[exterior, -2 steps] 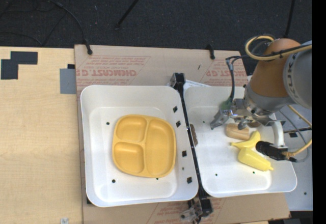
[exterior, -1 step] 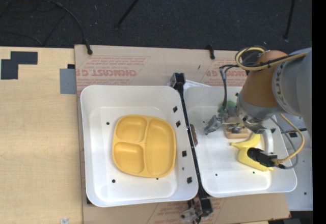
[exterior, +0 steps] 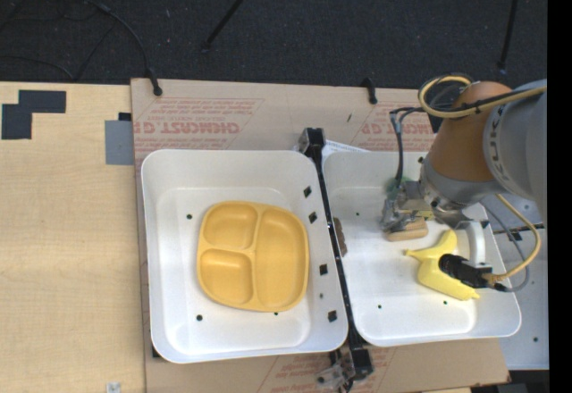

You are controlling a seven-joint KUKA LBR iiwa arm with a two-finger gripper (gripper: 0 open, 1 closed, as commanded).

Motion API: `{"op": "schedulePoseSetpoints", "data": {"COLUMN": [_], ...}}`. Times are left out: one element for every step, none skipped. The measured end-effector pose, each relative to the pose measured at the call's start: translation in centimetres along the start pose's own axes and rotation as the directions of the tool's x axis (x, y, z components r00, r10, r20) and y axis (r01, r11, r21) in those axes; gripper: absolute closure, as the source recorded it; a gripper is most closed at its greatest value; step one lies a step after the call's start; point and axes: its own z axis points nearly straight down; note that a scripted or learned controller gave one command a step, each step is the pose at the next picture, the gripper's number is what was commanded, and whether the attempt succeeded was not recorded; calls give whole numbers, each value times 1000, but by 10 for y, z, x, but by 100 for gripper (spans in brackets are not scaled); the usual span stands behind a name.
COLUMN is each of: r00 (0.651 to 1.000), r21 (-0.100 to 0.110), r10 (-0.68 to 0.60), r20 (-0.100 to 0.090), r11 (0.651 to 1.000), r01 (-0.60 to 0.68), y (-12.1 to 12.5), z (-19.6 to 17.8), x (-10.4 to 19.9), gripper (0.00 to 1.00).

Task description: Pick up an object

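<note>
- Jaws of the gripper [exterior: 399, 213], low in the upper left of the right bin [exterior: 393, 306]: parted or clenched, the overhead slant does not let one tell.
- Grey arm [exterior: 523, 146] with its orange band enters from the right of the frame, its wrist bent down over the bin.
- Pale wood bench [exterior: 63, 248] fills the left of the frame; a brown cardboard sheet [exterior: 223, 114] with red print lies under both bins.
- Dark floor [exterior: 295, 16] runs across the top of the frame, crossed by cables and thin stand legs.
- Small tan block [exterior: 407, 230] sits just below the gripper, touching it or very nearly so; which, the frame does not settle.
- Yellow banana [exterior: 429, 271], curved, stem toward the left, lies near the block at the right bin's centre right.
- Yellow divided plate [exterior: 253, 255], three compartments, rests flat in the middle of the left bin [exterior: 156, 248].
- Count: two white bins, one plate, one banana, one block, one arm.
</note>
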Motion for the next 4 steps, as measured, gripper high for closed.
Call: {"op": "schedulePoseSetpoints", "data": {"r00": [1000, 1000, 1000, 1000], "r21": [8, 8, 10, 11], "r10": [-4, -4, -4, -5], "r20": [-6, -6, -6, -6], "r11": [1000, 1000, 1000, 1000], "r01": [4, 4, 4, 5], "y": [0, -1, -10, -19], "z": [-42, -92, -96, -101], "x": [6, 5, 62, 117], "gripper": [100, 100, 100, 100]}}
